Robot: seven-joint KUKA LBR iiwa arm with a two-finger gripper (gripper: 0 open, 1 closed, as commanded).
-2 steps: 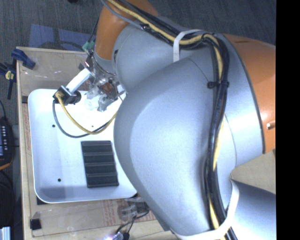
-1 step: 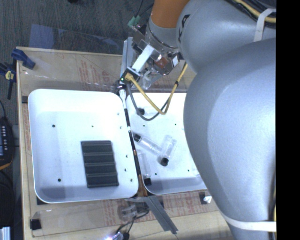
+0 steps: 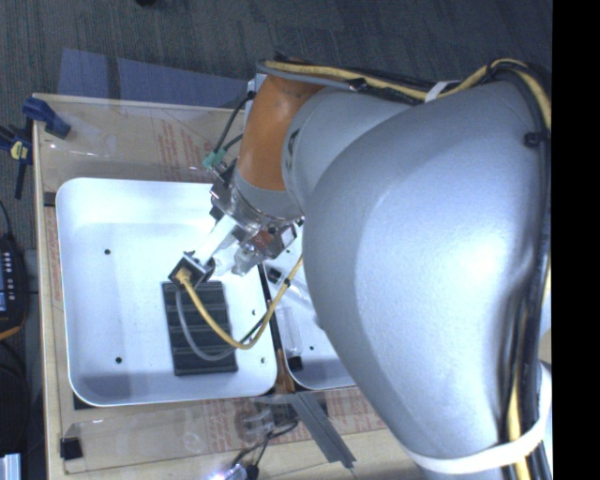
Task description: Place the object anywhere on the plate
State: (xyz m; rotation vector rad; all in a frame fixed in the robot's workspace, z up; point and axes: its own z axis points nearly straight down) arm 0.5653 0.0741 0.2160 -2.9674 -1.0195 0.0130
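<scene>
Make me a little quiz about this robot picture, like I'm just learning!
1. True or false: the dark ribbed slab lies in the left bin.
2. What colour is the band on the arm? A green, B orange, C blue.
3. How many white bins are there?

Key: 1 true; 2 B; 3 two.

i see a pale wooden worktop [image 3: 141,141] on dark grey carpet [image 3: 112,28], a blue clamp [image 3: 44,116] at its corner.
</scene>
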